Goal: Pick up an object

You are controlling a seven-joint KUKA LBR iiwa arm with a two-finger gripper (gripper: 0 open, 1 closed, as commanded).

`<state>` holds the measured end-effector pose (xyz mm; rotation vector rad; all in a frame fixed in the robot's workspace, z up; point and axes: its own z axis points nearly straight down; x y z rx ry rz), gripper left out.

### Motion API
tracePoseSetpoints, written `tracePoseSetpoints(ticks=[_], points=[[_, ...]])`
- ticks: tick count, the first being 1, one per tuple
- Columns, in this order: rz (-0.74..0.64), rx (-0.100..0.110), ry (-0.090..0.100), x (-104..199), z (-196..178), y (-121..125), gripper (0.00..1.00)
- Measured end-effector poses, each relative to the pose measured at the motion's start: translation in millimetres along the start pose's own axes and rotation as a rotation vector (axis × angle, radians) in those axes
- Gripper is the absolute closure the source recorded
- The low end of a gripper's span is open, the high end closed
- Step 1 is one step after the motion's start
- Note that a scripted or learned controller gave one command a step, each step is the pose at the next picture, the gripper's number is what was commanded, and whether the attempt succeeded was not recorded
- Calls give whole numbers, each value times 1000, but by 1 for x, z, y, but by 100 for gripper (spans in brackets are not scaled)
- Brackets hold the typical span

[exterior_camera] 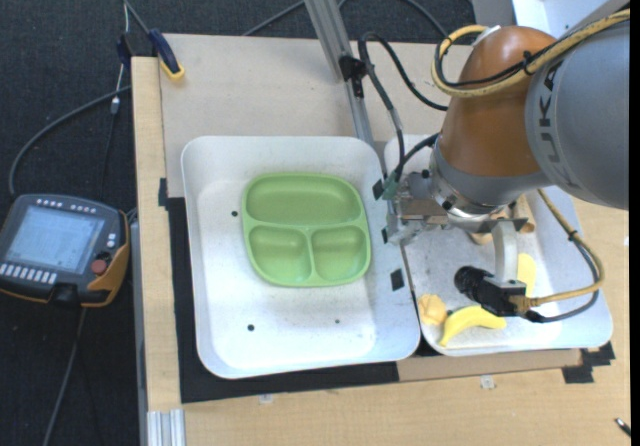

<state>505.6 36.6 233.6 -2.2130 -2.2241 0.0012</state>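
Observation:
In the left bin (215,334) lies a green divided plate (305,227). At the front of the right bin (590,334) rests a yellow banana (470,322), with a small pale yellow piece (432,309) just left of it. My gripper (405,222) hangs low over the right bin's left side, close to the wall between the bins. The grey wrist and orange band hide most of it. Nothing shows held in it.
Another yellow thing (526,274) peeks out right of the wrist in the right bin. A slanted metal post (325,4) rises behind the bins. A teach pendant (60,249) lies off the bench to the left.

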Motion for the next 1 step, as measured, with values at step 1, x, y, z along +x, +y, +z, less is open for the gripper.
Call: tracePoseSetpoints(ticks=[1], points=[[-1, -4, -1, 50, -5, 6, 100]])
